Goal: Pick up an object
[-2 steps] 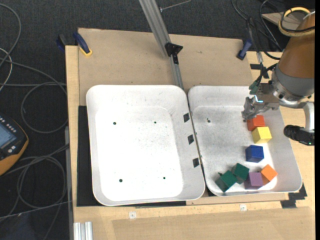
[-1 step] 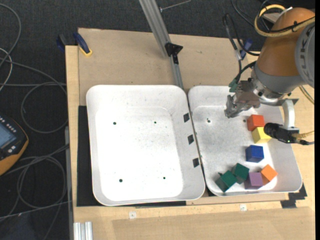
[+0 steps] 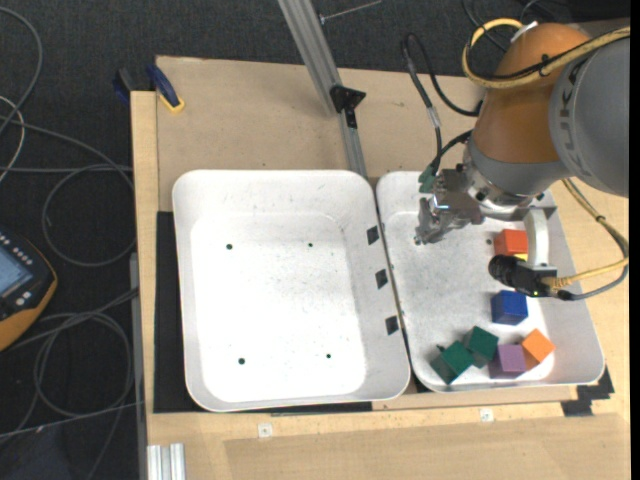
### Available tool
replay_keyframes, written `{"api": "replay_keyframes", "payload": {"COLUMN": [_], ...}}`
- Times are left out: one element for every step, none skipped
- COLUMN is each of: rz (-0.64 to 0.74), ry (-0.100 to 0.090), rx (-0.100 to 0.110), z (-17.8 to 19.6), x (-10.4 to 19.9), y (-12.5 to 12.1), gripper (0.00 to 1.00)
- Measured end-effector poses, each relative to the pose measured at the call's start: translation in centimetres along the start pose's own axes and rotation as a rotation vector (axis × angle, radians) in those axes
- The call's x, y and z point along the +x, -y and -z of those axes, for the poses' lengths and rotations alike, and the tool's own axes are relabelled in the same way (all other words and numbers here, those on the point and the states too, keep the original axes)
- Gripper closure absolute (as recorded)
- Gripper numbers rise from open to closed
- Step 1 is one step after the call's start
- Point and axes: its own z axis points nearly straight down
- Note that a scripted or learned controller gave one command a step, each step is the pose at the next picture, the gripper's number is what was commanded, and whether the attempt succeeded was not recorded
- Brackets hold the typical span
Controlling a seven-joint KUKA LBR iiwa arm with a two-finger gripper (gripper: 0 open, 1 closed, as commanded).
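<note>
My gripper (image 3: 431, 226) hangs over the upper left part of the right bin (image 3: 440, 283), above bare bin floor. No object is seen in it. The blocks lie to its right and toward the bin's near edge. An orange-red block (image 3: 511, 240) sits close to the wrist at the right. A blue block (image 3: 509, 306) lies below it. Along the near edge are two green blocks (image 3: 482, 341) (image 3: 455, 361), a purple block (image 3: 510, 358) and an orange block (image 3: 538, 345).
The left bin (image 3: 200, 268) holds no objects, just a few dark specks. A slanted metal bar (image 3: 318, 63) crosses the bench behind the bins. Black clips (image 3: 380, 278) sit on the rim between the bins.
</note>
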Motion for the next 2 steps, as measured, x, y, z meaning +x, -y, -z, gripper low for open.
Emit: {"api": "replay_keyframes", "payload": {"rz": [0.001, 0.001], "ry": [0.0, -0.001], "rx": [-0.001, -0.003], "z": [-0.3, 1.0], "x": [5.3, 10.0], "y": [-0.3, 0.8], "gripper": [1.0, 1.0]}}
